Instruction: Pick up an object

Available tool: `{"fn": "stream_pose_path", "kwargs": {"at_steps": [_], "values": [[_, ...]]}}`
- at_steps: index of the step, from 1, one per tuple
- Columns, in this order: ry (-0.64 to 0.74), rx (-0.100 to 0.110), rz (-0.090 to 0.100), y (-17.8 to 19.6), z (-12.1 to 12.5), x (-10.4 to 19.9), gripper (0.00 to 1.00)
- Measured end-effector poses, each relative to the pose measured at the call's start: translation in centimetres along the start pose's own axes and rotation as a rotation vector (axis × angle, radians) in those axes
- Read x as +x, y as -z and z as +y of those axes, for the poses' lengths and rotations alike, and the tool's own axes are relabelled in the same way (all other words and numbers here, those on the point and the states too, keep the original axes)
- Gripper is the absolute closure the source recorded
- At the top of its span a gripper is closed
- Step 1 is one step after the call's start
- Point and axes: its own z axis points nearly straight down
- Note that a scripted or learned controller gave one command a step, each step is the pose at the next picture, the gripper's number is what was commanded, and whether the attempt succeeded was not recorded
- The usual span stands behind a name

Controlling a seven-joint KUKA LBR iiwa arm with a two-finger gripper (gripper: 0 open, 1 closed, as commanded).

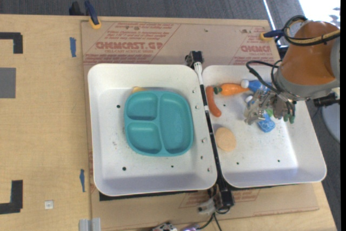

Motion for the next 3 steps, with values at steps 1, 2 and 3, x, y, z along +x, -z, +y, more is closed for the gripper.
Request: {"fn": "stream_pose_path", "kwargs": {"at_steps": [1, 2, 3], "values": [[0.343, 0.001, 0.011, -2.1, -1.7, 2.3, 1.0], [0.344, 0.002, 0.012, -2.2, -1.8, 2.4, 0.0], [0.342, 0.001, 0.004, -1.0, -1.6, 2.1, 1.0]]}}
